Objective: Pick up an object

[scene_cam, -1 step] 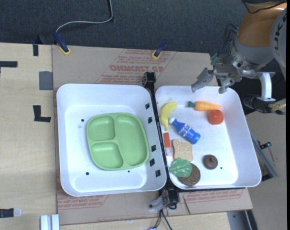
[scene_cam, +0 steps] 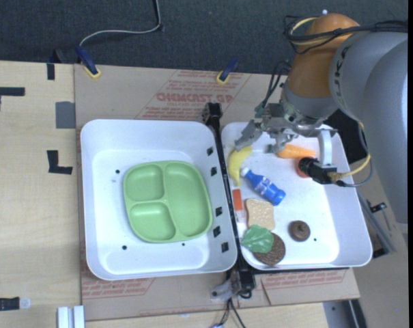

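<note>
My hand (scene_cam: 264,134) hangs with fingers spread and nothing between them at the far end of the right bin (scene_cam: 343,248), and the banana (scene_cam: 237,161) lies just down-left of it by the divider wall, long axis running near-to-far.

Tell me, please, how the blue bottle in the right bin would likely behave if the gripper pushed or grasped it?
The blue bottle lies on its side, so a push would probably roll it. It looks like small, light plastic, likely slippery between the fingers. The banana near its cap may block it.
</note>
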Robot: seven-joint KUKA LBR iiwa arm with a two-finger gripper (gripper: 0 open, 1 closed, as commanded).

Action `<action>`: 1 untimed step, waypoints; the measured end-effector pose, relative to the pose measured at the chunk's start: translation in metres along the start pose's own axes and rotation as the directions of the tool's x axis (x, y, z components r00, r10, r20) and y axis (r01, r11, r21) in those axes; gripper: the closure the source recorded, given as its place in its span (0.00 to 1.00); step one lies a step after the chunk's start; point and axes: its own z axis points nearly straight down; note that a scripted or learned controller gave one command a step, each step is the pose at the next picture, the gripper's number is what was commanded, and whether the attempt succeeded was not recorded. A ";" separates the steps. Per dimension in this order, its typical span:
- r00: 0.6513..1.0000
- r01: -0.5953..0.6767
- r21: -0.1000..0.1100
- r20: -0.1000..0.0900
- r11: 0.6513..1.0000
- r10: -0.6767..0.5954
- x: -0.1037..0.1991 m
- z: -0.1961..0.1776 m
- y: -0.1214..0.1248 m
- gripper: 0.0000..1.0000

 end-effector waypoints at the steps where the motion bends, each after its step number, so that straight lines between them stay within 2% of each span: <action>1: 1.000 0.001 -0.003 0.000 1.000 -0.001 0.022 -0.001 0.020 0.00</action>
